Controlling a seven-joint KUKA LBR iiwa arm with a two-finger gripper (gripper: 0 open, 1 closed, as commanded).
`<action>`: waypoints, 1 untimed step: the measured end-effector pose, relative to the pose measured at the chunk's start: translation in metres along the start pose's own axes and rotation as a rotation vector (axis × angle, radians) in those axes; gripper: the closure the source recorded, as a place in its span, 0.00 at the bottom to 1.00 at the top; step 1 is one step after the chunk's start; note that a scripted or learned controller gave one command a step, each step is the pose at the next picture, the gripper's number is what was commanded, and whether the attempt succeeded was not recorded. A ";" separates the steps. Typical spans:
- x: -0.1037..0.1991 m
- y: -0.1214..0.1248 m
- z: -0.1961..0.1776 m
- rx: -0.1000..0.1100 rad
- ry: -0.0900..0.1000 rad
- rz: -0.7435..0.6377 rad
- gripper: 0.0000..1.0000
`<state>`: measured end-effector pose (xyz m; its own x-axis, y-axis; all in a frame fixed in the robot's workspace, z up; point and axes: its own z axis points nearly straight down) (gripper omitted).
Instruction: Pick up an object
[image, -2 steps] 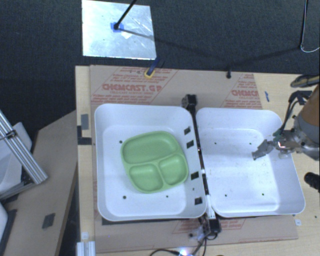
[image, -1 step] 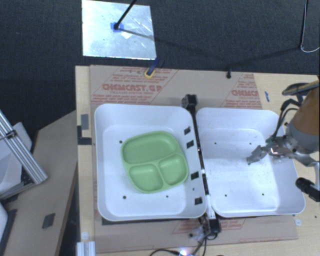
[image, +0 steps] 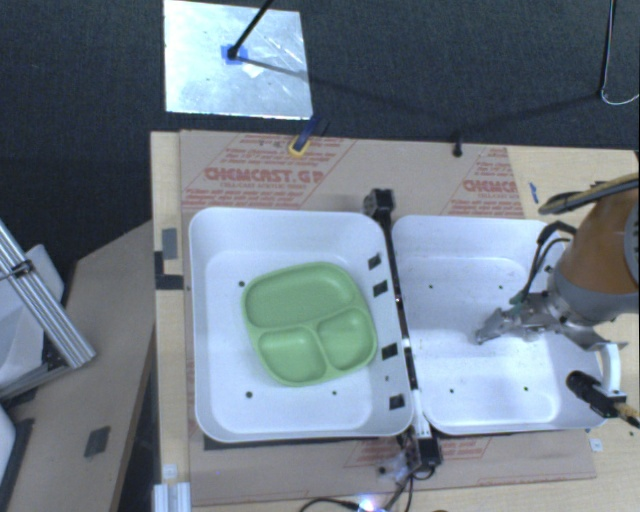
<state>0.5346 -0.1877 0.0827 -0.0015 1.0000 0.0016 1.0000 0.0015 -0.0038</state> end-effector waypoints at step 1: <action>0.000 0.001 -0.002 -0.004 -0.001 0.001 0.00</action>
<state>0.5352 -0.1878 0.0846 -0.0005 1.0000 0.0005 1.0000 0.0005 0.0005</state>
